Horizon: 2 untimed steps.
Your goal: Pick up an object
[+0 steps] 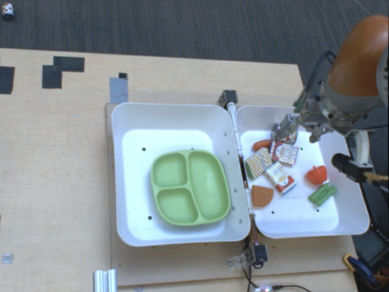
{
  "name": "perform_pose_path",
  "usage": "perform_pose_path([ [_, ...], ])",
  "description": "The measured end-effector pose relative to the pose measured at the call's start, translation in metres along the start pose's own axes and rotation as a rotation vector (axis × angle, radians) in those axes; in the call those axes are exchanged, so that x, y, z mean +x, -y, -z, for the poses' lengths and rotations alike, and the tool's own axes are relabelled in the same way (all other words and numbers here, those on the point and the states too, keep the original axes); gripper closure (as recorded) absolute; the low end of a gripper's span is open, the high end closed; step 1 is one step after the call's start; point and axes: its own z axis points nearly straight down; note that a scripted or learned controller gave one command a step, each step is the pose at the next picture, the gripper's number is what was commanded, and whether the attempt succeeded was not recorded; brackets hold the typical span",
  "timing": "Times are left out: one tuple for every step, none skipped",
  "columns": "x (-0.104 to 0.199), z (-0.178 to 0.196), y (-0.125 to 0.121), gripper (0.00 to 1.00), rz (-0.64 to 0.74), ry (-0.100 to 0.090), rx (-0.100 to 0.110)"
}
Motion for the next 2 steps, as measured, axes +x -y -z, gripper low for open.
perform_pose_path([
  [-0.026,-0.154,0.061,0.00,-0.003,0.001,-0.003],
  [-0.026,-0.142,0.059,1.00,-0.002,0.002,-0.010],
])
